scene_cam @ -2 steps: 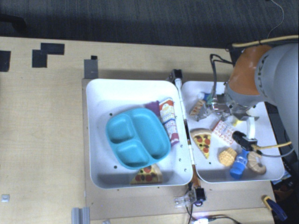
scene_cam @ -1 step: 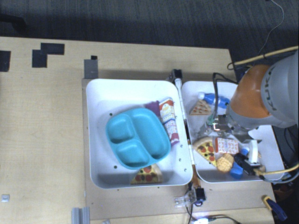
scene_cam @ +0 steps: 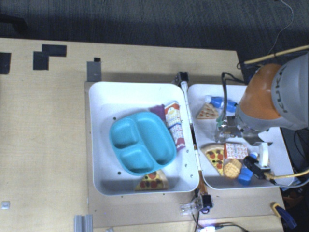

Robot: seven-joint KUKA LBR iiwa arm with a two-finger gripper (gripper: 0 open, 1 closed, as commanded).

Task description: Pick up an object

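Desk [scene_cam: 48,144], pale wood, carries two shallow white bins side by side. Left bin [scene_cam: 101,105]: a blue divided plate [scene_cam: 142,141] lies flat across the middle, three compartments showing. A red-and-white packet [scene_cam: 175,124] lies lengthwise along the plate's right edge, near the wall shared with the other bin. A purple scrap [scene_cam: 157,111] pokes out from behind the plate's upper right rim, beside the packet. A toy pizza slice [scene_cam: 152,180] sits by the near wall, partly tucked under the plate's lower edge. Right bin [scene_cam: 203,93]: the grey arm [scene_cam: 289,95], orange band [scene_cam: 258,98] uppermost, reaches in from the right and covers much of the bin's middle. The tool [scene_cam: 227,128] is low over the bin's centre-left; whether it is released or clenched cannot be told from this angle, and nothing is seen gripped in it. Candidate objects lie all round it. Toward the far wall, a wedge-shaped slice [scene_cam: 207,111] with a blue-capped bottle [scene_cam: 217,101] just beside it. Toward the near wall, a second pizza slice [scene_cam: 215,156], a red-and-white carton [scene_cam: 235,151] touching it on the right, a waffle-patterned biscuit [scene_cam: 232,168] against the carton's lower edge, and a blue block [scene_cam: 245,175] just beside the biscuit. The carton lies nearest the tool, just below it.
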